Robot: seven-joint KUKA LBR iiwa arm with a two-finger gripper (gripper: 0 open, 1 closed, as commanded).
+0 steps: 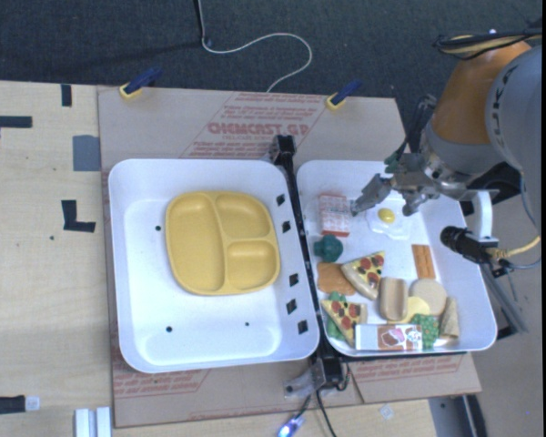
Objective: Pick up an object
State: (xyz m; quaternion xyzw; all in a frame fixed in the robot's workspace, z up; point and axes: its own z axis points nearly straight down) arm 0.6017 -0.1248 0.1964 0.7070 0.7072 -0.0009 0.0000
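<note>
My gripper hangs over the back part of the right bin, fingers spread open with nothing between them. Just below and between the fingertips lies a toy fried egg, white with a yellow yolk. Left of it sits a small red-and-white packet. Further forward lie a dark green piece, a pizza slice, a second pizza slice, an orange strip, bread-like pieces and a printed card.
The left bin holds a yellow divided plate. A black divider runs between the two bins. The arm's orange band rises at the upper right. Cardboard lies under both bins.
</note>
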